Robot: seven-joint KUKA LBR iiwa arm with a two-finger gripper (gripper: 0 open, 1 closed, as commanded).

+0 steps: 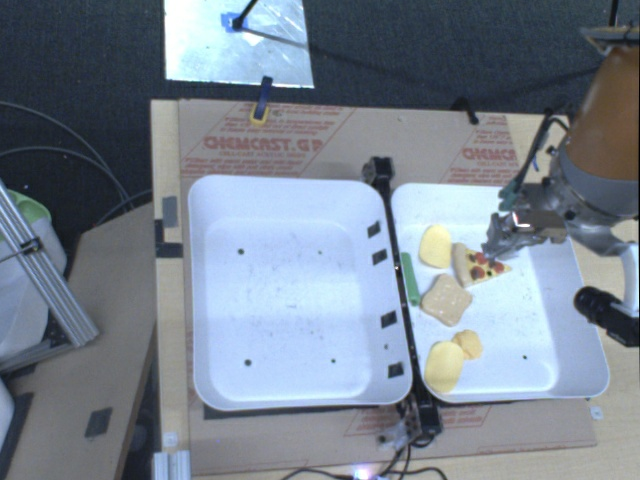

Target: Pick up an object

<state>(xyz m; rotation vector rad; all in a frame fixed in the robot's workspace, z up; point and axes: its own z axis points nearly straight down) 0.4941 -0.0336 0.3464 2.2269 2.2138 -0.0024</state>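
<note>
Gripper (503,230) hovers over right white bin (560,368), just above flat pizza-slice toy with red dots (478,265); finger opening can't be told, nothing visibly held. Best: descend centred on slice, avoiding round yellow piece (435,246) beside it.

cardboard sheet (300,138) under the bins, metal plate (240,28) on dark carpet (80,48).

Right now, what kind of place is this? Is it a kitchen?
Probably not a kitchen: more likely a robot lab. A grey arm's gripper hovers over toy food, like a pizza slice, in a white bin on a bench.
</note>
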